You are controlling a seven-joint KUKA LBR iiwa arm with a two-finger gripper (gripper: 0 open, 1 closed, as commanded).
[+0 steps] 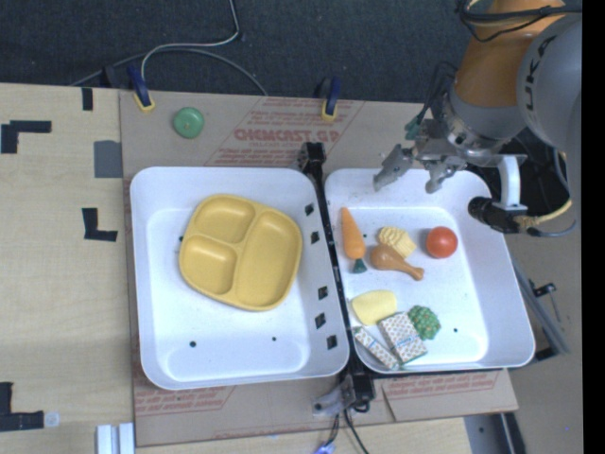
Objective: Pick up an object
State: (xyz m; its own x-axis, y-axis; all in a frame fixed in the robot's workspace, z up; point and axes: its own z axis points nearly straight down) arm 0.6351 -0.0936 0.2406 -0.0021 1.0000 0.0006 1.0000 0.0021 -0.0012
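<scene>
I have the gripper [412, 170] spread open and empty over the right white bin's [492, 340] far rim. Below it lie a smooth orange plastic carrot [352, 234], a glossy brown drumstick [397, 261] and a round red tomato [440, 242]. These slick, rounded toys could squirt aside if the fingers close off-centre.

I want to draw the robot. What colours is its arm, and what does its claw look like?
The arm is grey with a big orange band near its wrist. The gripper is silvery grey metal with two thin fingers, and dark cables loop beside it.
</scene>
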